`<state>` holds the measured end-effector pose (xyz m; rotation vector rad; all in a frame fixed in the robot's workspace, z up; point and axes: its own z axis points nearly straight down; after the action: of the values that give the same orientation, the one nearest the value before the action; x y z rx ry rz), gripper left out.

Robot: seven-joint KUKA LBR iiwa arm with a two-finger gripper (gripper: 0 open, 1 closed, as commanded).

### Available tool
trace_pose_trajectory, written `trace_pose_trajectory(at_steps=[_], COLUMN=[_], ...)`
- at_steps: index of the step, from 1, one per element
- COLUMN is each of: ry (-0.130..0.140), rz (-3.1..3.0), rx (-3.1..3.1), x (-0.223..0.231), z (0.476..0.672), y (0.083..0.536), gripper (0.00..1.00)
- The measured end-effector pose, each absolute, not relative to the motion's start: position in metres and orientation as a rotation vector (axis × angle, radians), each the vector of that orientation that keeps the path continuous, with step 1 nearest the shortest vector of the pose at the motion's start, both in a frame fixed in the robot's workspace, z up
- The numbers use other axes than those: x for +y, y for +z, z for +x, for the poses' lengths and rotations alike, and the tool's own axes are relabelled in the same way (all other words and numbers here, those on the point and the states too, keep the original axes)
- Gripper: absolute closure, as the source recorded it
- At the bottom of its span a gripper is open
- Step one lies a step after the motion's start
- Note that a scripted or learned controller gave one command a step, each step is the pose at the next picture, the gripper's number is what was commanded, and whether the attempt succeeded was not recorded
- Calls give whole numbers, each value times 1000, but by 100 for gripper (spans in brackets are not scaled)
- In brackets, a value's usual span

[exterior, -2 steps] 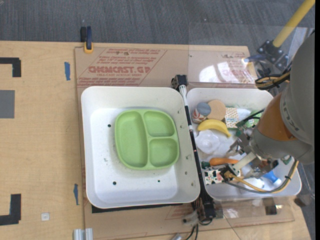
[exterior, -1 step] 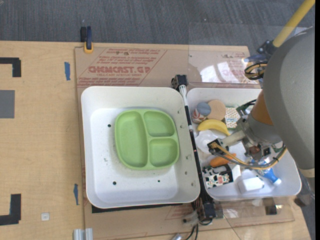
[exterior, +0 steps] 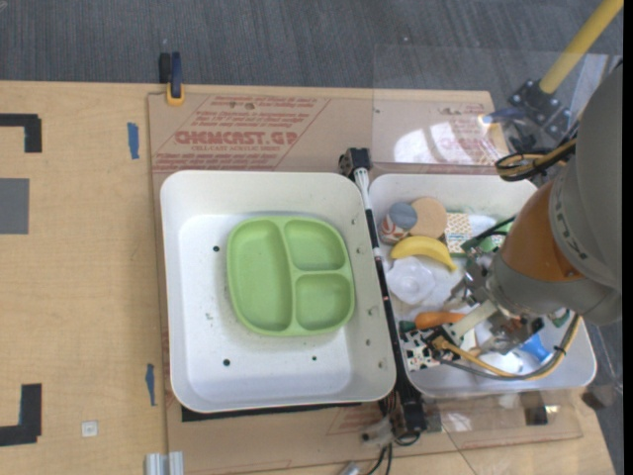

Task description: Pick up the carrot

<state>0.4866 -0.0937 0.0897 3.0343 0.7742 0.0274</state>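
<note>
Cardboard covers the bench under two shallow white bins, and the arm [exterior: 579, 236] reaches over the right bin [exterior: 584, 364] from the right. Its gripper [exterior: 490, 310] hangs low among the clutter there, but wrist and cables hide its working end, so whether it is parted or closed I cannot tell. Just to its left lies the carrot [exterior: 440, 318], a short orange piece whose long axis runs roughly left to right, its near end touching or almost touching the gripper. Whether it sits inside the grip cannot be read. Beyond it rest a crumpled white wrapper [exterior: 415, 280] and a banana [exterior: 423, 250]. Well apart, a green divided plate [exterior: 292, 275] sits in the left bin [exterior: 198, 295].
</note>
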Motion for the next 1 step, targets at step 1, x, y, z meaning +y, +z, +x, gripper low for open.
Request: trace_pose_trajectory(at_steps=[1], ry=[35], rz=[3109], rx=[322], x=[-95], z=[487], y=[89], gripper=[0])
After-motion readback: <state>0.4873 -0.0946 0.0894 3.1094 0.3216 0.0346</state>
